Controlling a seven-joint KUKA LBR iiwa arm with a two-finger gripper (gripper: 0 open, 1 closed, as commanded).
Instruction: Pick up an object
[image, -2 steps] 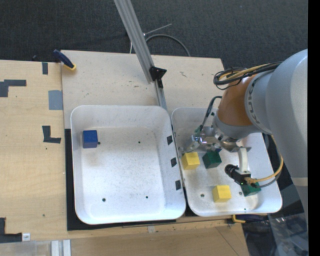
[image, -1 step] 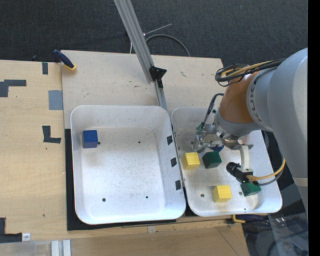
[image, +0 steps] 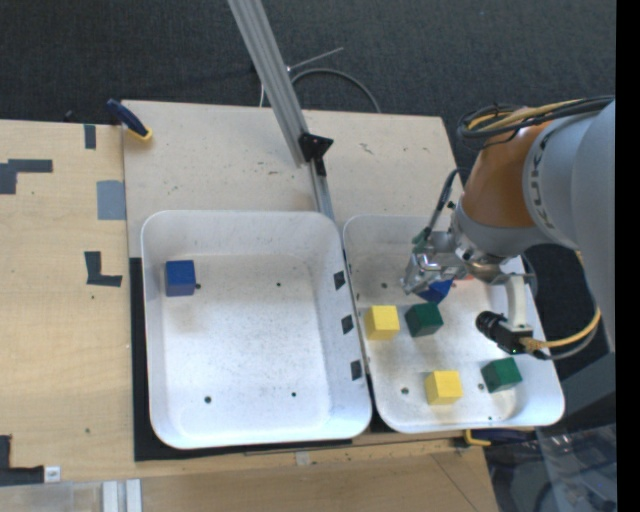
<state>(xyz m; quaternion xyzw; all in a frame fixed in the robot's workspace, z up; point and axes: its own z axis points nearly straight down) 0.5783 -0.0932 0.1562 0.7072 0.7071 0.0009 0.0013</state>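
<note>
One small blue block (image: 437, 291) sits under the pincer (image: 428, 277), just above the dark green cube (image: 423, 320); whether the pincer grasps it cannot be told. It looks light, rigid, best taken across flat opposite faces.

Plastic bins on a wooden bench

Both white bins (image: 245, 225) look like smooth moulded plastic (speckled with dark flecks); the bench (image: 60, 300) is pale, matt wood-grain board; a slanted rail (image: 275, 75) looks like brushed metal; the blocks, like the blue cube (image: 180, 277), appear matt.

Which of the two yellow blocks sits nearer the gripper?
The yellow block beside the dark green block, near the bins' divider; the other yellow block lies farther from the gripper.
</note>
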